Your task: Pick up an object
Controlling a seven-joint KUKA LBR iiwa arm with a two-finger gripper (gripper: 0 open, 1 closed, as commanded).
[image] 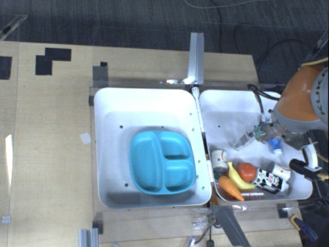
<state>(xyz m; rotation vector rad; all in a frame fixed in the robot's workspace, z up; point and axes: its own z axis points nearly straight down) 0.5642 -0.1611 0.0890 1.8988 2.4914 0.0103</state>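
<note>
Smooth white bins (149, 99), glossy blue sectioned tray (162, 161), possibly plastic banana (237, 178)

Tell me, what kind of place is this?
Probably a robot lab: a robot arm reaches over two white bins on a workbench, with toy food such as a banana to grab.

No legible text or numbers; print on the small can (219, 160) and black-and-white packet (271, 179) too blurred.
</note>
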